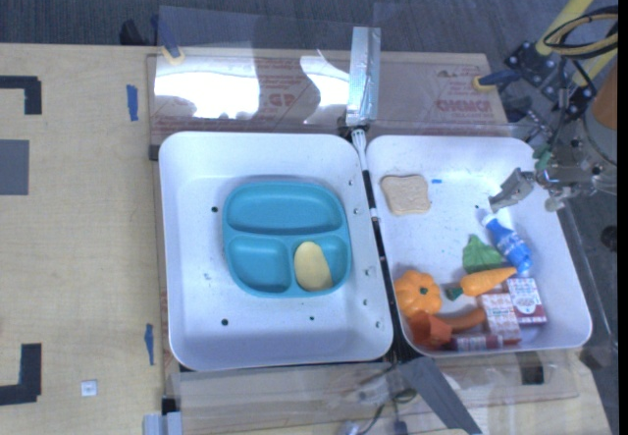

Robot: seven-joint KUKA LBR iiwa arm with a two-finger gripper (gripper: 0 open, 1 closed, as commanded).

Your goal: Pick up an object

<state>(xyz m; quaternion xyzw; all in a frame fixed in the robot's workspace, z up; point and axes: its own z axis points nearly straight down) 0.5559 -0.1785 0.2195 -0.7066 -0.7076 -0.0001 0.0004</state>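
1. While the arm reaches in from the right, its gripper (518, 190) hangs over the upper right part of the right bin (453, 160); whether it is released or clenched cannot be told from this angle, and nothing can be seen held in it.
2. Just below the gripper, a small blue and white tube (507, 240) lies on the bin floor.
3. Beside the tube sit a green leafy piece (478, 254) and an orange carrot (488, 279), which touch each other.
4. An orange pumpkin (418, 295) rests near the bin's lower left corner, with a reddish sausage-like item (453, 326) below it.
5. A red and white carton (511, 308) lies at the lower right.
6. A slice of bread (405, 193) sits apart, near the upper left.
7. In the left bin (186, 227), a teal divided tray (285, 235) holds a yellow potato-like piece (312, 265) in its lower right compartment.
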